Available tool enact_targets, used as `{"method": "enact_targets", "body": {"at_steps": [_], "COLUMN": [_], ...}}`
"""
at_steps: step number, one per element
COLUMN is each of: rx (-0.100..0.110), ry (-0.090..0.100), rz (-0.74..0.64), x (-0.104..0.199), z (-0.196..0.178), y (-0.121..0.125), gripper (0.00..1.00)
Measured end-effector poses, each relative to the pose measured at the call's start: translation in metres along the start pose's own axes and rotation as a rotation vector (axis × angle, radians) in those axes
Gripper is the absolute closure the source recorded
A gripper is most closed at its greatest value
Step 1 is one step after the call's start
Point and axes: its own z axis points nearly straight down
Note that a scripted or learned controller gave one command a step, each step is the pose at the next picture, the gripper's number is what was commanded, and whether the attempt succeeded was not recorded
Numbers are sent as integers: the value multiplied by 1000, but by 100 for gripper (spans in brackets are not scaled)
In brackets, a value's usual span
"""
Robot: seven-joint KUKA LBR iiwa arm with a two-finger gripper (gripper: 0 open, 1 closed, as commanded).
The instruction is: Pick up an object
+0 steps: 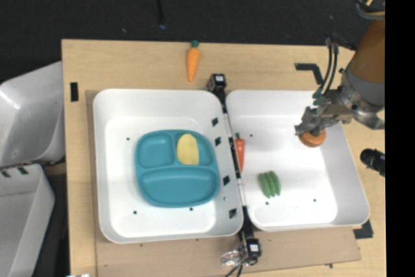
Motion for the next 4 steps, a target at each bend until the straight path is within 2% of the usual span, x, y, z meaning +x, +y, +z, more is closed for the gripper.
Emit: {"method": "enact_targets", "body": {"at_steps": [3,4], "rx": [0,4], "ry": [2,1], "rz": [-2,-1], "x": [144,193], "z": [-1,9], "y": [47,45], "gripper": [100,100]}}
